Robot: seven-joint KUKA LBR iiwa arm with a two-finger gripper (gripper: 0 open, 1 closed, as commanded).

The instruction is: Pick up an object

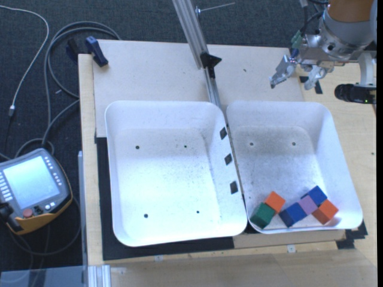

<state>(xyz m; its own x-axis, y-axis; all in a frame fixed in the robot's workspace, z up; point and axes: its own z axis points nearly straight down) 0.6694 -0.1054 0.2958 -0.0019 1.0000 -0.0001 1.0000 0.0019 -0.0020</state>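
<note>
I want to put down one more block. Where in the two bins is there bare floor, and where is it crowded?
The left bin has bare floor from wall to wall. In the right bin, the far and middle floor is bare. Its near edge is crowded: green block, orange blocks, blue blocks, purple block.

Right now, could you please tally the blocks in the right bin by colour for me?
Orange blocks: 2
Blue blocks: 2
Green block: 1
Purple block: 1
Total: 6, all clustered at the near edge of the right bin.
</note>
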